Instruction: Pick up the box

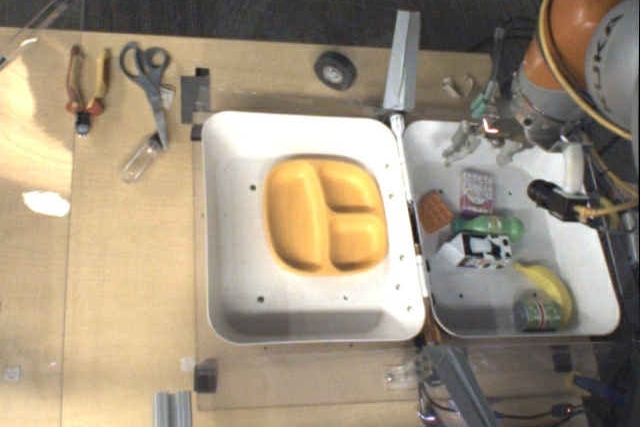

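The box (477, 191), small with a pink-and-white label, lies flat in the right bin (600, 315), its long axis running roughly up-down in view. It sits just below my gripper (484, 137), slightly nearer the camera. My jaws hang spread and empty above the bin's far edge. A green bottle (487, 227) touches the box's near end.

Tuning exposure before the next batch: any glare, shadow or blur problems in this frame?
Camera view: strong glare washes out the bench at far left; the left bin shows a soft shadow along its near wall; the tool over the right bin is slightly soft, its fingers hard to resolve; the box has a readable outline but blurred print.
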{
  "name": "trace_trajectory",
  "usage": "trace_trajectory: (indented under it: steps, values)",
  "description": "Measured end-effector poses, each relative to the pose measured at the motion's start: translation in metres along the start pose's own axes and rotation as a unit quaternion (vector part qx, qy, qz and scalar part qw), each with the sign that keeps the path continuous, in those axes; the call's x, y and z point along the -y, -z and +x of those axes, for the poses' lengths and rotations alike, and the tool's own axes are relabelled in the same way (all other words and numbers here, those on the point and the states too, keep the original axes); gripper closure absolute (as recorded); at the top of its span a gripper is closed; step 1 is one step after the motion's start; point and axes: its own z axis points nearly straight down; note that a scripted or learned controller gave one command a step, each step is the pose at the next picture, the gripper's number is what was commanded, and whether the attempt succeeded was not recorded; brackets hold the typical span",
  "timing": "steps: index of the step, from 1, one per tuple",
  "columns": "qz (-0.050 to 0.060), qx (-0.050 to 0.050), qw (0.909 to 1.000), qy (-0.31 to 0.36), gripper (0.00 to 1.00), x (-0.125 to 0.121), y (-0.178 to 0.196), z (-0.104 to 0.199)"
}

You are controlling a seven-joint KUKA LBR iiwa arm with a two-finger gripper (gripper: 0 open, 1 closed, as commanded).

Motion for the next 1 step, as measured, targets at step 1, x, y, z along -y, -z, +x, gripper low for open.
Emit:
trace_trajectory:
  steps: [1]
  values:
    - [-0.002, 0.001, 0.9999, -0.012, 0.0, 0.0041, -0.0889, -0.0318]
